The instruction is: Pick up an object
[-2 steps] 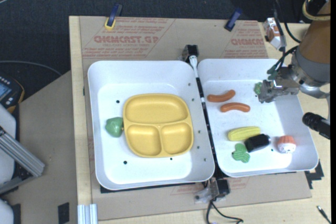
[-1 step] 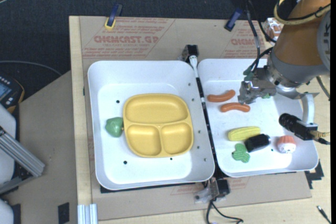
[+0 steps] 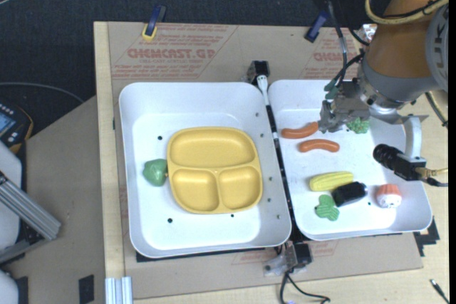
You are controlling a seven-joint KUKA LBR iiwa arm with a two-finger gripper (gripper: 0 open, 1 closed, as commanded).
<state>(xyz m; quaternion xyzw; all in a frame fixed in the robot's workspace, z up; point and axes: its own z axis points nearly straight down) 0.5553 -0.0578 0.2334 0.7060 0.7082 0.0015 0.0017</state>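
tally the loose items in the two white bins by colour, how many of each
Green: 3, a round green lump beside the yellow divided tray, a green leafy piece under the gripper, a green broccoli-like piece
Orange: 2, an upper orange sausage, a lower orange sausage
Yellow: 2, the yellow divided tray, a yellow corn cob
Black: 1, a black block
Orange and white: 1, a sushi-like piece
Total: 9

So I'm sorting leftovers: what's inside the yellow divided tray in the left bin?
The yellow tray shows three compartments, all bare yellow plastic. A green item lies beside its left edge, outside it, on the left bin floor. Whatever lies under the tray is covered.
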